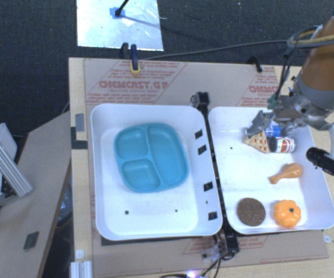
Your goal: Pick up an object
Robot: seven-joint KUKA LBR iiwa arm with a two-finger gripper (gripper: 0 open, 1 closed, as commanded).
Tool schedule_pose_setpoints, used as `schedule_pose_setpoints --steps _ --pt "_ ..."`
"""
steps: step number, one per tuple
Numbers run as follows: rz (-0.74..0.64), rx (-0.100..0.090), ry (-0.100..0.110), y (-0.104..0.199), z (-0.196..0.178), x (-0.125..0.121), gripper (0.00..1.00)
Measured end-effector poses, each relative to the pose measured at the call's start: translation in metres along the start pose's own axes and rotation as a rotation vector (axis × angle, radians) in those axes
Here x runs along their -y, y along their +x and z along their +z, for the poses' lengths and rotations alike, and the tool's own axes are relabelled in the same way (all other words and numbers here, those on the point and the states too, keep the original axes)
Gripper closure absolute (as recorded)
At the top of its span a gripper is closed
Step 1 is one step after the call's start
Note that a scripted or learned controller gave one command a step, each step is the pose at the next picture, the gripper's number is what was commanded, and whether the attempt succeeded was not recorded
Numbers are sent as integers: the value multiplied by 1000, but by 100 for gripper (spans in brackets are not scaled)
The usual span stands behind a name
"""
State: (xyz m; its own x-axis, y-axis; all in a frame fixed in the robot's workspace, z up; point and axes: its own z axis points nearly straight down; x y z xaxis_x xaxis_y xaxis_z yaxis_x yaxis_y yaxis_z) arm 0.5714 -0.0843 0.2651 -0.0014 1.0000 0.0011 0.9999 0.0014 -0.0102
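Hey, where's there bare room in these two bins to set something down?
Right bin: the bare floor on its left side, between the divider and the cookie, is open. Its right side is crowded: waffle piece, can, drumstick, pumpkin, with the gripper over the top. Left bin: bare strip below the blue divided plate.

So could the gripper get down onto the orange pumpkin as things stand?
Probably yes: the pumpkin sits uncovered in the right bin, apart from the brown cookie and drumstick; the gripper hangs over the bin's far end.
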Motion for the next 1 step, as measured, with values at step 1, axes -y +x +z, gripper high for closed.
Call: schedule_pose_setpoints --steps 1 --pt "-2 1 -12 0 -6 -2 0"
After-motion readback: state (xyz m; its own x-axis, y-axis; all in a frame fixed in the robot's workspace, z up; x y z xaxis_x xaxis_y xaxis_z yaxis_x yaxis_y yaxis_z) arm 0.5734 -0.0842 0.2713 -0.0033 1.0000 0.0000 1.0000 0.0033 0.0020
